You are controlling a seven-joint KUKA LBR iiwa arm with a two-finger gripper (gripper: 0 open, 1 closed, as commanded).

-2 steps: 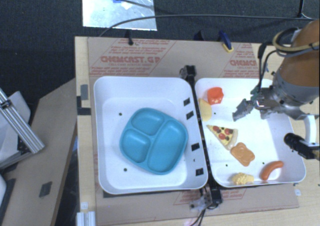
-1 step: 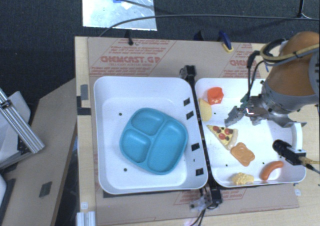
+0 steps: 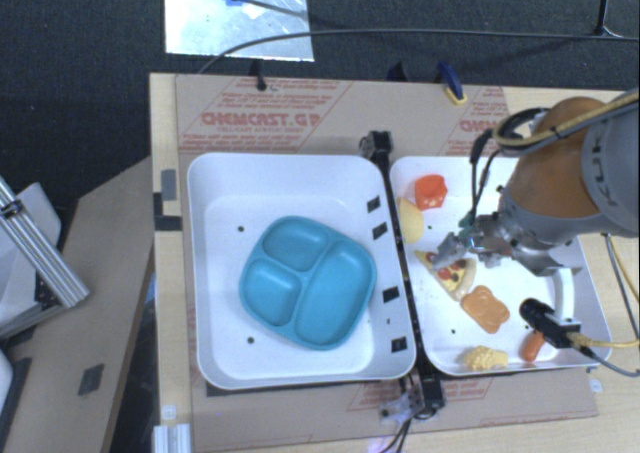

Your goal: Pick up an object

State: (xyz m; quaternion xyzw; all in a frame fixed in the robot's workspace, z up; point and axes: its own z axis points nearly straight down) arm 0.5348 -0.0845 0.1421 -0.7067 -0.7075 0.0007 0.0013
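1. Two white bins sit side by side, and the arm (image 3: 570, 176) is hunched over the right bin (image 3: 590, 286), so everything that matters is on that side. The left bin (image 3: 225, 241) lies well off to the pincer's left in the view and just has the blue divided plate (image 3: 307, 282) in it.

2. From where I'm standing the gripper (image 3: 452, 251) is low in the right bin, tips angled toward the divider. Can't honestly tell how it's set, the tips blur into the stuff under them.

3. Closest thing by far is the pizza slice toy (image 3: 450, 273), right under and a touch nearer the camera than the tips, looks like touching or nearly. Its long axis runs diagonally, from up near the divider down toward the bin's middle. My guess is that's the target, and whether the grip straddles the slice across that diagonal is what the pick hangs on.

4. Other candidates: orange bread-ish piece (image 3: 485, 308) just beyond the slice, down-view; red pepper thing (image 3: 430, 191) up-view of the tips; pale yellow piece (image 3: 411, 222) between pincer and divider.

5. Farther down-view, well apart: a yellow lumpy bit (image 3: 483, 357) and a small orange sausage shape (image 3: 533, 346) by the front wall.
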